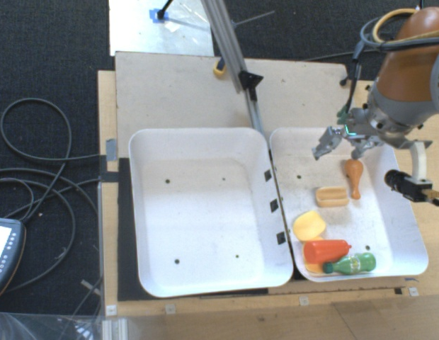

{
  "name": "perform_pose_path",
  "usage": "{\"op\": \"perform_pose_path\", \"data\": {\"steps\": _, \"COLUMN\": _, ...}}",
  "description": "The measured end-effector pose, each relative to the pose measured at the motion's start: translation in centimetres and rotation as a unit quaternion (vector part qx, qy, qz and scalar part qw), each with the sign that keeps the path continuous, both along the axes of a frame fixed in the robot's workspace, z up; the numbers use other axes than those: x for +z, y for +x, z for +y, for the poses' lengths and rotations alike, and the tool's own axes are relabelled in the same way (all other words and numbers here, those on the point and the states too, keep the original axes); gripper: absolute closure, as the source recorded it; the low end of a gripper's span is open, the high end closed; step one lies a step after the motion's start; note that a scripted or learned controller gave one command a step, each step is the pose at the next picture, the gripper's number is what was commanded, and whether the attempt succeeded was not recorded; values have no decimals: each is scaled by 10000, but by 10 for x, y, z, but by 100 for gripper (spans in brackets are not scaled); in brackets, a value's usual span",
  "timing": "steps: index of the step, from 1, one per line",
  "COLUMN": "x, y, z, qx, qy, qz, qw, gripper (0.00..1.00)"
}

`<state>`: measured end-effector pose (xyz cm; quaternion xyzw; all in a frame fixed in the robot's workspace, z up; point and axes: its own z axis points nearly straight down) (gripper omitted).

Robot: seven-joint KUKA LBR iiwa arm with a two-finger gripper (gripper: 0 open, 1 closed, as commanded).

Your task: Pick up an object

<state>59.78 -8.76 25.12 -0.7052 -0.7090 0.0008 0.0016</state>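
My gripper [343, 149] hovers over the back part of the right bin [413, 236], open, with nothing between its fingers [324, 148]. Just below it and slightly right lies an orange drumstick-shaped toy [354, 176]. A tan bun [331, 196] rests beside the drumstick, toward the bin's middle. Nearer the front are a yellow piece [309, 226], a red piece [326, 249] and a green bottle [351, 263], crowded together at the bin's front wall.
The left bin [198, 134] stands beside the right one, their walls meeting at the middle. A slanted metal pole [230, 41] crosses the back of the bench. Cables and a tablet [3, 250] lie on the floor at left.
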Motion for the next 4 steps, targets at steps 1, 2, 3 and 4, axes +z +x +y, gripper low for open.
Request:
{"op": "perform_pose_path", "data": {"steps": 1, "x": 3, "y": 1, "z": 0, "qx": -8, "qy": -3, "qz": -23, "qw": 10000, "gripper": 0}}
{"op": "perform_pose_path", "data": {"steps": 2, "x": -47, "y": 11, "z": 0, "qx": -17, "qy": -5, "qz": -4, "qw": 10000, "gripper": 0}}
{"op": "perform_pose_path", "data": {"steps": 3, "x": -92, "y": 10, "z": -8, "qx": -26, "qy": -5, "qz": -1, "qw": 10000, "gripper": 0}}
{"op": "perform_pose_path", "data": {"steps": 4, "x": -140, "y": 13, "z": 1, "qx": -11, "qy": -2, "qz": 1, "qw": 10000, "gripper": 0}}
